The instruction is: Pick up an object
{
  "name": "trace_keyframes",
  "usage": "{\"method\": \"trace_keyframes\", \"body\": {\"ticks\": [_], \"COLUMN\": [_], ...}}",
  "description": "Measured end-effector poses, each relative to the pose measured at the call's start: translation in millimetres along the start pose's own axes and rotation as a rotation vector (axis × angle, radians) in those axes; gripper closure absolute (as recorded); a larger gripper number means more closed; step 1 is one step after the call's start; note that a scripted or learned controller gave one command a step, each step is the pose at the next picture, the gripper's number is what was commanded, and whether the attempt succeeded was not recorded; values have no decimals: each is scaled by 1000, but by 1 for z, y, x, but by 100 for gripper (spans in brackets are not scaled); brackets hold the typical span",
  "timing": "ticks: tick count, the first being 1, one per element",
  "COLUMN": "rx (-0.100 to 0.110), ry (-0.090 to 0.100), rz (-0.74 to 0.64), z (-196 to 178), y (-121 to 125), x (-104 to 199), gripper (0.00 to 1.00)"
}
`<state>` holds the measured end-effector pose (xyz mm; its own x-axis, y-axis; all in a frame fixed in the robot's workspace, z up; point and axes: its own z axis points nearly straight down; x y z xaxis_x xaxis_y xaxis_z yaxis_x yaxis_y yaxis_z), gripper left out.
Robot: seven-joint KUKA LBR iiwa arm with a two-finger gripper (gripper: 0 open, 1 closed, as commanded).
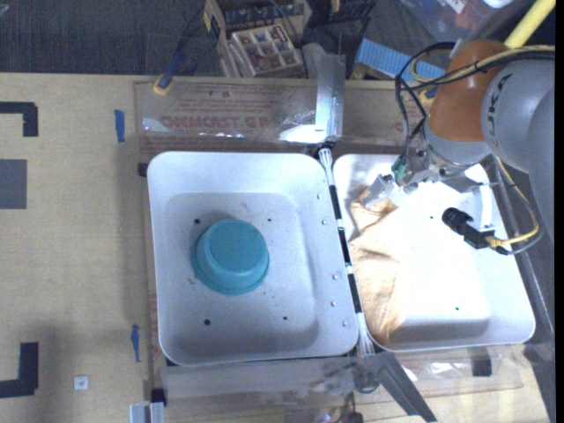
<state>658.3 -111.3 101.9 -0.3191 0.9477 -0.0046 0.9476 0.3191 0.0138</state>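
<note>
A tan cloth [381, 254] lies crumpled along the left side of the right bin [458, 315], reaching from near the bin's back wall to its front left corner. My gripper [386, 189] points down and to the left from the grey arm with the orange band [467, 86]. Its tip is right at the cloth's upper end, touching or nearly touching it. A blue bowl [231, 256] rests upside down in the middle of the left bin [176, 183], far from the gripper.
The ridge between the two bins [339, 236] runs just left of the cloth. A black fitting with a yellow cable [465, 225] hangs from the arm over the right bin. Boxes and clutter stand behind the bins.
</note>
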Motion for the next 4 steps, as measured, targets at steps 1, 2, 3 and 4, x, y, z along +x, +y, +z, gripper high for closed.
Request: {"method": "trace_keyframes", "body": {"ticks": [1, 2, 3, 4], "rx": [5, -1, -1, 12], "ry": [0, -1, -1, -1], "rz": [-33, -30, -30, 481], "z": [11, 0, 0, -91], "y": [-17, -16, -16, -16], "x": [15, 14, 14, 37], "gripper": [0, 100, 0, 0]}}
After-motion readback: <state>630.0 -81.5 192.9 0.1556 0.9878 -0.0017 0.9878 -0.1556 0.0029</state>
